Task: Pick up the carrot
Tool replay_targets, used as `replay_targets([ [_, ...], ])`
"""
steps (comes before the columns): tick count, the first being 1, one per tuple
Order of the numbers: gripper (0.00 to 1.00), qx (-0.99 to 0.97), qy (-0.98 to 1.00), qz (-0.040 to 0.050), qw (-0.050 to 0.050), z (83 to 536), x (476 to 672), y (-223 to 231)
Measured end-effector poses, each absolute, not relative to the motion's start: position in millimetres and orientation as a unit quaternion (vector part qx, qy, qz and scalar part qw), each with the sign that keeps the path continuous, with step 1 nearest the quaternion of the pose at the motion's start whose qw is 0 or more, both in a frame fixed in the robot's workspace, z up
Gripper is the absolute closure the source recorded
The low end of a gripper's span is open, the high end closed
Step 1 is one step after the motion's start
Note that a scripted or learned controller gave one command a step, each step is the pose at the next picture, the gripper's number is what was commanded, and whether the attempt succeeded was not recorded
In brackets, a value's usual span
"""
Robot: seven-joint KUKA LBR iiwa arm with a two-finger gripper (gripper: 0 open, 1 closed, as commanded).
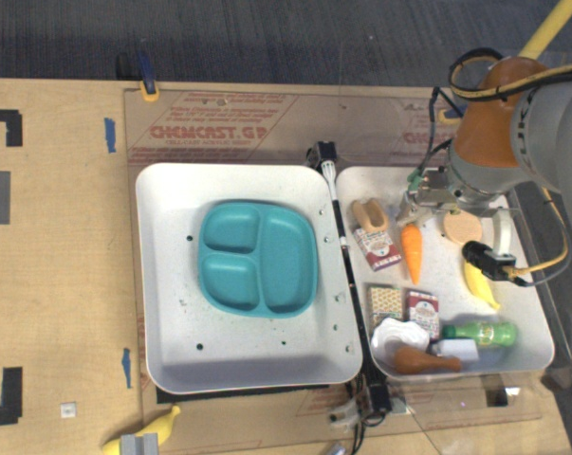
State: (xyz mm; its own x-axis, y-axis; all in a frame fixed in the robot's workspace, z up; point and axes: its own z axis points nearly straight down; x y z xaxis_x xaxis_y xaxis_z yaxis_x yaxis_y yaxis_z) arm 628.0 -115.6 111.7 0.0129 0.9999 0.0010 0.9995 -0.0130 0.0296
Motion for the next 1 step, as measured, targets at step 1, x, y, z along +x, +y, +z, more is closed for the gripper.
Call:
replay_targets([
  [1,1.0,0.827,0.562,0.0029,0.001,187.3,645.3,-47.2],
])
